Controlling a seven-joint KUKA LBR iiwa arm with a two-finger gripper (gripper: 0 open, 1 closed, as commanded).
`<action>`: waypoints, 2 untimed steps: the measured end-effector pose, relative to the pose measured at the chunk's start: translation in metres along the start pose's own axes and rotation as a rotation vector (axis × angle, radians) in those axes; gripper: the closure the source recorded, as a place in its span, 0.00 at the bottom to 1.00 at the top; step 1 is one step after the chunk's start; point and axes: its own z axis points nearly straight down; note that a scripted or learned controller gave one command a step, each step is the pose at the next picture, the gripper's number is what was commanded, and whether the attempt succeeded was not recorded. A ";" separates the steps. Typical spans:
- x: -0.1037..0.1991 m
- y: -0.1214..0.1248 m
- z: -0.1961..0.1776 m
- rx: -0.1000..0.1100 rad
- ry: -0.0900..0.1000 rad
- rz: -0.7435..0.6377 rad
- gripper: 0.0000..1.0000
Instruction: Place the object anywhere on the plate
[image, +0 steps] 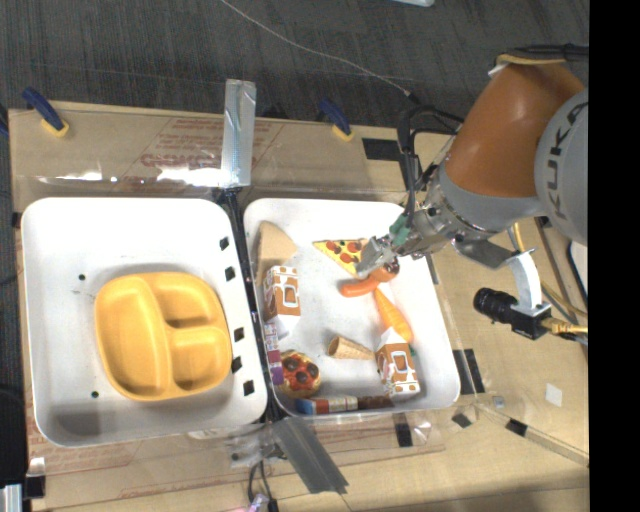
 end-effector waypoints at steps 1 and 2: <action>0.060 0.028 0.058 0.006 0.004 -0.355 1.00; 0.124 0.027 0.106 0.007 0.003 -0.278 1.00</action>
